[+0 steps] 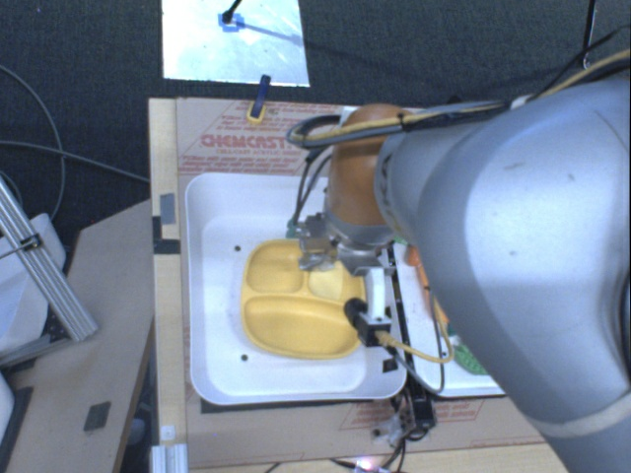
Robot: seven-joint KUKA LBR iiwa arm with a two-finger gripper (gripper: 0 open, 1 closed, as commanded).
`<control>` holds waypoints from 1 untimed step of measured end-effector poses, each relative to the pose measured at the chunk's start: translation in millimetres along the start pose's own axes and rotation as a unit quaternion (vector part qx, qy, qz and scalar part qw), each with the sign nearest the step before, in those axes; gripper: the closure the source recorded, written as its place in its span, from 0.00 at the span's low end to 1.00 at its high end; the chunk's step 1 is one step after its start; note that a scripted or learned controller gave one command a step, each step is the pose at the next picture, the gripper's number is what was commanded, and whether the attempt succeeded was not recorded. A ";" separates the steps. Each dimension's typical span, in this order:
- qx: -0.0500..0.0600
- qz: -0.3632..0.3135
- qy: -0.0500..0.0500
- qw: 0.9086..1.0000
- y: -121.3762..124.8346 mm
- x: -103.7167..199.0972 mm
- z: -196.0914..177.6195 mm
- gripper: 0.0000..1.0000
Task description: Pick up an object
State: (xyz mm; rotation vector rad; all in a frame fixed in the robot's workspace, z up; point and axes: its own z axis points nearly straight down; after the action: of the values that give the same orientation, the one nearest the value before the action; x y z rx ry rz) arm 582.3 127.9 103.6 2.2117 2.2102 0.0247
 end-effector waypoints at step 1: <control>0.002 -0.003 0.002 1.000 -16.6 0.7 -192.0 1.00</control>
State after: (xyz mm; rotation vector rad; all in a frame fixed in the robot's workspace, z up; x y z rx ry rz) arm 561.6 128.5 295.2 2.2086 2.2217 0.0250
